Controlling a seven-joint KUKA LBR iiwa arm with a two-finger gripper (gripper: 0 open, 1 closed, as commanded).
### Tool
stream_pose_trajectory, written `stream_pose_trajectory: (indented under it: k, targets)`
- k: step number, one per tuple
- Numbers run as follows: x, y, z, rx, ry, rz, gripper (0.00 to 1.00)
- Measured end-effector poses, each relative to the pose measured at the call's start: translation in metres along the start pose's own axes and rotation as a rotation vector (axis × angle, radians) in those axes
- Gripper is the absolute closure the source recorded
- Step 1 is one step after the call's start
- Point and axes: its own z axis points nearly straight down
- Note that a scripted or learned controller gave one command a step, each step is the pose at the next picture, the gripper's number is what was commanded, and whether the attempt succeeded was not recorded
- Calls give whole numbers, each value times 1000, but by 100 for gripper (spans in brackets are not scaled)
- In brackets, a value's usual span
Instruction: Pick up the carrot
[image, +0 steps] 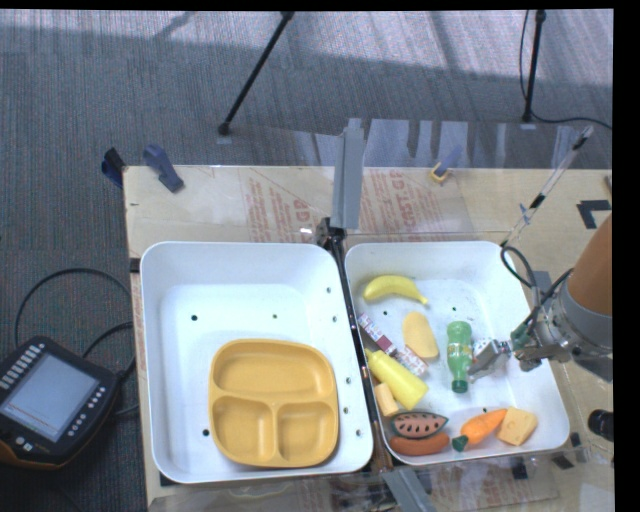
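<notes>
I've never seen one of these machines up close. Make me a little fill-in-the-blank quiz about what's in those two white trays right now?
1. The yellow divided plate lies in the ____ bin.
2. The carrot lies between the watermelon slice and a wedge of ____.
3. The bottle next to the gripper is ____ in colour.
4. The banana lies at the ____ end of the right bin.

Missing words: left; cheese; green; far

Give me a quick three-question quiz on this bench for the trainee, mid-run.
1. True or false: the carrot lies in the right bin.
2. What sits in the left bin? A) a banana B) a yellow divided tray C) a green bottle
3. Which item touches the carrot on the side away from the watermelon slice?

Key: 1 true; 2 B; 3 the cheese wedge.
</notes>
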Motion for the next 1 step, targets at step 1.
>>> stream_pose_trajectory:
  k: [1]
  targets:
    - [6, 1, 117, -2, 0, -75, 0]
